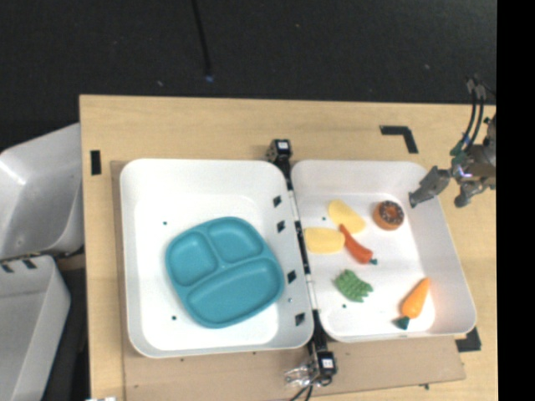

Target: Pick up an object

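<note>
The wooden bench (251,128) is sitting in a dark room. The gripper (447,189) is hanging over the right bin's (456,266) far right corner with fingers spread and nothing inside, likely getting ready. Nearest, a round brown donut (389,215) is lying by that corner.

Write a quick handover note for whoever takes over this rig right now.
Gripper: at the right bin's upper right edge, fingers spread open, holding nothing.
Right bin holds: brown donut-like toy, two yellow pieces, red chili pepper, green leafy toy, orange carrot.
Left bin: blue divided plate.
Done: nothing picked yet.
Left: grasp and lift one object; the donut-like toy is nearest.
</note>
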